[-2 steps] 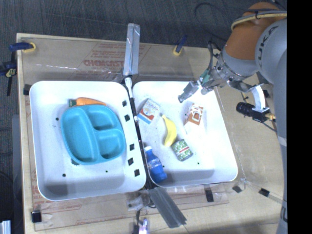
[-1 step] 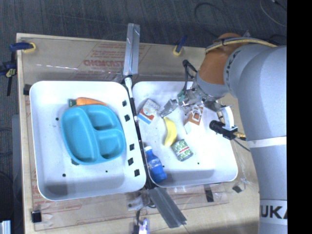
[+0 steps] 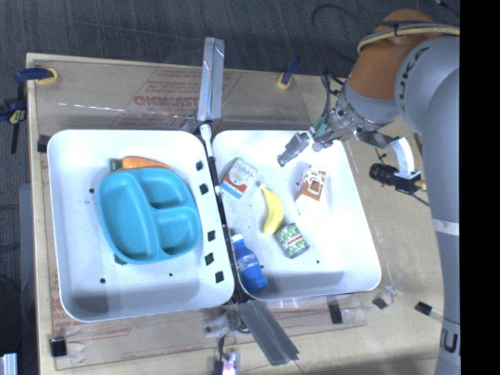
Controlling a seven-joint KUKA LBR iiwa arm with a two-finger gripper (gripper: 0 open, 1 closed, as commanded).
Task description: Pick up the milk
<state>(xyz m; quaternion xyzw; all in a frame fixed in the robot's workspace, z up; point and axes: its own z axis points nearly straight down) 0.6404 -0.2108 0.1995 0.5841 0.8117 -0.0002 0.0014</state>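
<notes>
Two white bins [image 3: 70, 209]: one teal tray [image 3: 148, 213]; three cartons, one banana [image 3: 271, 209], gripper [image 3: 291, 151] spread, unladen.

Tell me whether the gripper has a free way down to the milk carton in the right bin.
Probably yes. The gripper hangs above the right bin, just left of the milk carton. The carton lies apart from the banana and the green packet, with nothing on top of it.
</notes>
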